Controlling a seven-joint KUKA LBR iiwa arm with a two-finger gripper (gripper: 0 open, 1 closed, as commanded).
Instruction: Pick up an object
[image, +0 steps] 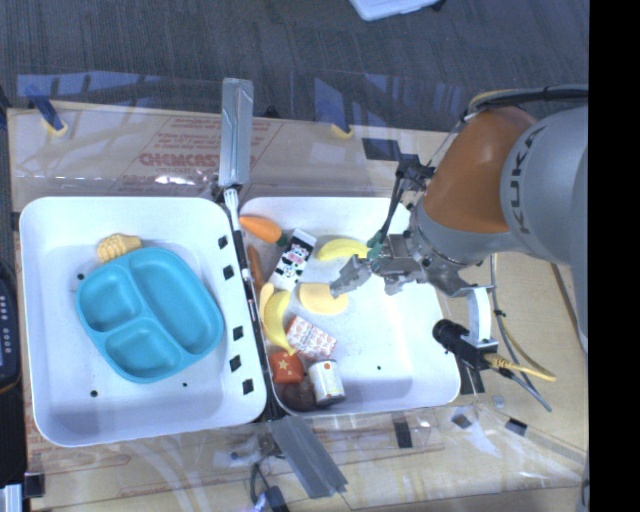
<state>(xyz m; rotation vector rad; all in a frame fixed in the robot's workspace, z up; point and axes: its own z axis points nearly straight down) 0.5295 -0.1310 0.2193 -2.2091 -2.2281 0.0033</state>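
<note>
— Camera view from above: where's the pincer (352, 277)?

— Over the right bin (400, 340), low, with the grey arm (500, 200) reaching in from the right. Its tip sits just above a pale yellow piece (322, 298) and right beside a banana (341, 248).

— Clenched on anything?

— I can't tell; the fingers are too small and dark to read.

— What else is in that bin?

— All crowded along its left side: an orange carrot-like thing (262, 228), a black-and-white carton (294, 256), a second banana (275, 316), a patterned packet (310, 339), something red (287, 367), and a small can (325, 381).

— And the left bin (50, 300)?

— A blue divided tray (148, 313), with a yellow corn cob (118, 244) touching its upper edge.
</note>
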